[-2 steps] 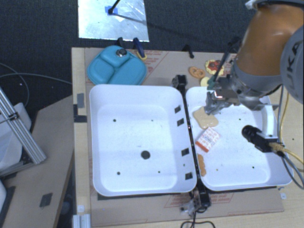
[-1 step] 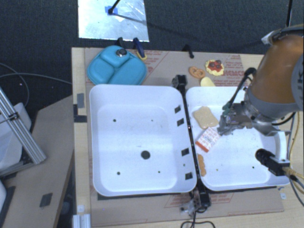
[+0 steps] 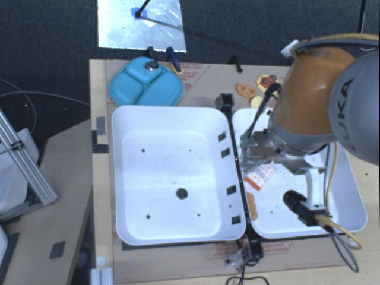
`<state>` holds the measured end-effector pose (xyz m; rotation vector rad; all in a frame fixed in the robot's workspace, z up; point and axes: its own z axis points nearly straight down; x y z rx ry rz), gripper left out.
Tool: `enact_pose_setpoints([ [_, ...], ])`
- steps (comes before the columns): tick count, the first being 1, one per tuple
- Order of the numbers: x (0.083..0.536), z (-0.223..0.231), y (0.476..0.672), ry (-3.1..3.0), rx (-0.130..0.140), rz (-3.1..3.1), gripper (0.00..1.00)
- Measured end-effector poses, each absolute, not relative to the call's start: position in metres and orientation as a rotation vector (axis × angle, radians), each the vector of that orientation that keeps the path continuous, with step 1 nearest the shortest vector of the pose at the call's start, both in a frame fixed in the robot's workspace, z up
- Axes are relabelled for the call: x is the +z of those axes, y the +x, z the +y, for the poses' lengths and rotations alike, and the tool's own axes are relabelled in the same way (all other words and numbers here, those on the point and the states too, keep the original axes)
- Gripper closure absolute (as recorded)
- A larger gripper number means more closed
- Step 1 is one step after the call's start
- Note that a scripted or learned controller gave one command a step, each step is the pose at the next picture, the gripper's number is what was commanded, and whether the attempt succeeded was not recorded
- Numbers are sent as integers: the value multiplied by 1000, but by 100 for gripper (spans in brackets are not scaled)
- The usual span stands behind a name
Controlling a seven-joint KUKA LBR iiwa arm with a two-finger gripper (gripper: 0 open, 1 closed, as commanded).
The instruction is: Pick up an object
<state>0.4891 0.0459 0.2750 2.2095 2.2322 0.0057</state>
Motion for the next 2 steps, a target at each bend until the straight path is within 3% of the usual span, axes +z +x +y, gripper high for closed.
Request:
enact_pose_setpoints([
  [1, 367, 64, 487, 2214, 5, 2225, 100],
  [2, 411, 76, 487, 2214, 6, 2225, 100],
])
